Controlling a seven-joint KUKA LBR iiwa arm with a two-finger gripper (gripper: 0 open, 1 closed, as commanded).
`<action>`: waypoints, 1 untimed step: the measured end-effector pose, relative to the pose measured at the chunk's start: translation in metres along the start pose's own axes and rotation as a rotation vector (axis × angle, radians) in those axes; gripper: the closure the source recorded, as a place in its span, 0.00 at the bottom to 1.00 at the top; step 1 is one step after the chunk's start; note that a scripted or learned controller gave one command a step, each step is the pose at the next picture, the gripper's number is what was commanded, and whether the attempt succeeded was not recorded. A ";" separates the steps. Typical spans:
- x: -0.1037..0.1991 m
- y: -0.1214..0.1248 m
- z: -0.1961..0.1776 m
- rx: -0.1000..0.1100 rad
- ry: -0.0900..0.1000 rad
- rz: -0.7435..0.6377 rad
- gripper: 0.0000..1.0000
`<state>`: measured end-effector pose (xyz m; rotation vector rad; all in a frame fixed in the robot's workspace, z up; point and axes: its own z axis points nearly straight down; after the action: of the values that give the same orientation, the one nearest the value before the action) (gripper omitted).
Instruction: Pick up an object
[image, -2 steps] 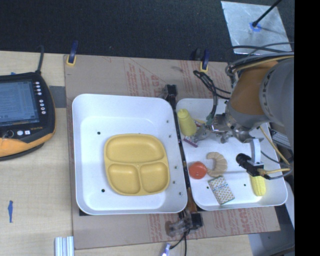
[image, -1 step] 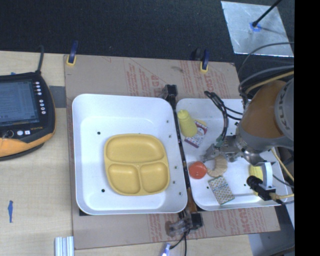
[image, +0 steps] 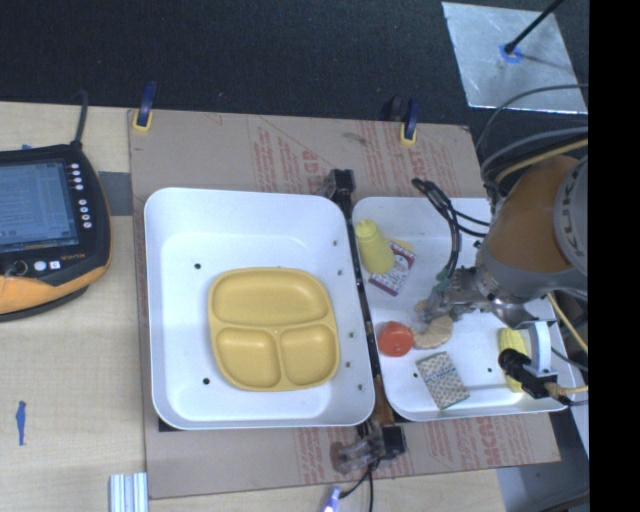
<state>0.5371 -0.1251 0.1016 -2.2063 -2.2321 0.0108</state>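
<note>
Two bins: white, side by side at mid-frame on brown cardboard (image: 300, 140).
Pendant (image: 45, 225): far left on the wooden bench, screen lit, orange underside, well apart from the bins.
Left bin (image: 170, 300): left of centre, larger in the frame.
Tray (image: 273, 327): yellow, three compartments, flat in the middle of the left bin.
Right bin (image: 470, 400): right of centre, its left wall touching the left bin.
Bottle (image: 374, 247): yellow, upper left of the right bin, lying tilted.
Packet (image: 397, 268): white with red print, just right of the bottle and touching it.
Ball (image: 395, 339): red-orange, near the right bin's left wall, below the packet.
Disc (image: 432, 334): tan, flat, just right of the ball, under the gripper.
Sponge (image: 442, 380): grey speckled square, lower middle of the right bin.
Gripper (image: 447, 303): dark, over the middle of the right bin, right above the disc; cannot tell how far its fingers are apart or whether they hold anything.
Arm (image: 530, 225): grey and orange, entering from the right edge over the right bin.
Yellow piece (image: 513, 342): lower right of the right bin, beside a white and black object I cannot identify.
</note>
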 end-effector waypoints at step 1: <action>0.070 -0.014 -0.091 -0.005 0.003 0.005 1.00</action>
<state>0.5234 -0.0548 0.1922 -2.2126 -2.2275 0.0025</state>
